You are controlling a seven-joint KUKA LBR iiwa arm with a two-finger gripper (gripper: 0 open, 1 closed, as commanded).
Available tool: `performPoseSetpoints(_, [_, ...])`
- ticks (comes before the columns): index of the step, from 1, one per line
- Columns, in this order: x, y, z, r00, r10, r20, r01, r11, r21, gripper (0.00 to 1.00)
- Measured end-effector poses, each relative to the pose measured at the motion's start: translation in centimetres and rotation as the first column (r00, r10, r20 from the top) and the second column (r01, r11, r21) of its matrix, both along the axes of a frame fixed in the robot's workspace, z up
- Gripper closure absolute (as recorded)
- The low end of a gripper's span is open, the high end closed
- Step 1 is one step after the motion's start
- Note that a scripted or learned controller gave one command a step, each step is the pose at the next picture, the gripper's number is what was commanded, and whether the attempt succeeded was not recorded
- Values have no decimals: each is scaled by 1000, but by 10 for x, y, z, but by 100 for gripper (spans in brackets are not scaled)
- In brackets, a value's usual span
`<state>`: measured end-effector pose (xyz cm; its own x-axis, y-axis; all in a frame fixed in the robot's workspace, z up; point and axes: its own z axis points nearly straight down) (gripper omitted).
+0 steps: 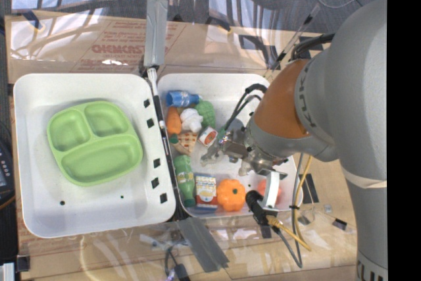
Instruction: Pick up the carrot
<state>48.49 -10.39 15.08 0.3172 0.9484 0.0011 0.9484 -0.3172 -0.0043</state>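
Sitting in the left bin (29, 141) was a green plate (95, 141) with 3 compartments, each of them bare. A row of black clips (155, 154) ran down the seam where the 2 bins met. The right bin (230, 83) held a crowd of toy foods. A blue bottle (181, 99) lay at the far end, with a green leafy piece (206, 112) beside it and a white item (191, 119) just below. The carrot (173, 122), orange, lay against the bin's left wall, touching the white item. Nearer the camera were a waffle-like piece (187, 141), a small red-and-white can (208, 136), a green vegetable (185, 182), a small carton (206, 191) and an orange pumpkin (231, 195). The gripper (220, 148) hung low over the middle of this bin, right of the carrot and apart from it, near the can. I cannot tell how its claw stood, nor whether it held anything. Behind it the grey arm (355, 89) with its orange band (279, 105) covered the bin's right side.
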Motion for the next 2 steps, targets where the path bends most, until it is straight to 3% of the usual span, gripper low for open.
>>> performPoseSetpoints(1, [25,-7,17,967,254,1,-254,967,-2,0])
performPoseSetpoints(2, [61,-52,69,991,130,1,-130,991,-1,0])
